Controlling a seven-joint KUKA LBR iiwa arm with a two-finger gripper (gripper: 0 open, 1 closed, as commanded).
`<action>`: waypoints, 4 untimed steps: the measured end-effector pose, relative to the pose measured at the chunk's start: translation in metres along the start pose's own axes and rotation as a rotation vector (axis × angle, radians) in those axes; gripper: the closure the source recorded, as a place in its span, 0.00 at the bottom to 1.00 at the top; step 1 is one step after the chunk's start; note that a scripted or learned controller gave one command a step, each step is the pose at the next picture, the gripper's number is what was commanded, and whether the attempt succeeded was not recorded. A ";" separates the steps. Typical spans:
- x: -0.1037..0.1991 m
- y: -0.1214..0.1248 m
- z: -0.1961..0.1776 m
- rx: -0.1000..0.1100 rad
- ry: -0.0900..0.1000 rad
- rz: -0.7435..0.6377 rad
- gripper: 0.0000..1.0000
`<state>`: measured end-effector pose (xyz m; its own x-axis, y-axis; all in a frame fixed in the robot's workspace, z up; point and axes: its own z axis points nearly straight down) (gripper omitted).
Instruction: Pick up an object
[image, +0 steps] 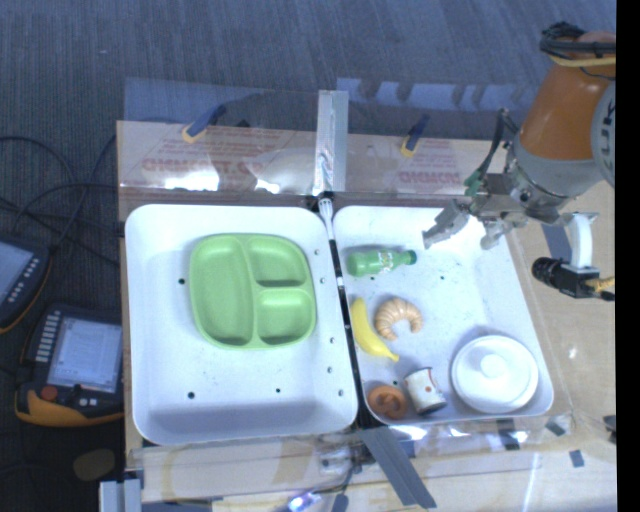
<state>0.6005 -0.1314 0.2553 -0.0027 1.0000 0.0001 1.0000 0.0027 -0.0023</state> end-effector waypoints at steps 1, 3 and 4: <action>0.012 0.014 0.130 0.002 -0.001 -0.019 0.00; 0.015 0.012 0.154 0.000 -0.001 -0.217 1.00; 0.015 0.013 0.154 0.000 0.000 -0.217 0.00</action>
<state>0.6126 -0.1164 0.1018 -0.2181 0.9759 0.0005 0.9759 0.2181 -0.0022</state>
